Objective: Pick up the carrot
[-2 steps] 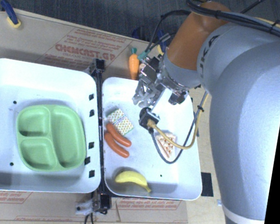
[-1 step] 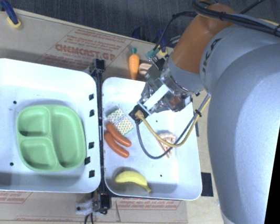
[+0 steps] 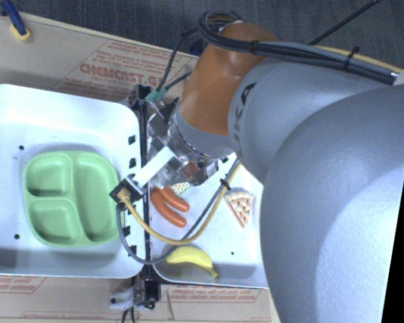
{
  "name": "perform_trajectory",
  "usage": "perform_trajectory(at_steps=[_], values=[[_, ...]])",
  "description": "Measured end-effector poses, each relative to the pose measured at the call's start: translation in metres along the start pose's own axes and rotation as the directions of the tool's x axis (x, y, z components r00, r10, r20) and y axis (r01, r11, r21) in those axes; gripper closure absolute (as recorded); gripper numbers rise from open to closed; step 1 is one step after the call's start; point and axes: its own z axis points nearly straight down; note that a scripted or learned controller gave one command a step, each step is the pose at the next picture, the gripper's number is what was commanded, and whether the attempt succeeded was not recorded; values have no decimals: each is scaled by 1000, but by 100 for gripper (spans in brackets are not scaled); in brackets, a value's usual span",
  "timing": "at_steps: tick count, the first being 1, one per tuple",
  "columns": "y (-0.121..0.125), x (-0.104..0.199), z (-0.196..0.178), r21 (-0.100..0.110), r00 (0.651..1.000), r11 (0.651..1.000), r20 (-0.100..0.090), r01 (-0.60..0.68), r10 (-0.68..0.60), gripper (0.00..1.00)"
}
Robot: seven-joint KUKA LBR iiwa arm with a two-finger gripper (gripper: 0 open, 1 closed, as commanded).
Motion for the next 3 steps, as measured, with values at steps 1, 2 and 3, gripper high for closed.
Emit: perform_trajectory(at_steps=[1, 2, 3], values=[[-77, 4, 71, 0, 975, 975, 1, -220, 220, 100], [-78, 5, 61, 3, 976, 976, 3, -216, 216, 100], [-78, 6, 51, 6, 978, 978, 6, -209, 209, 100]])
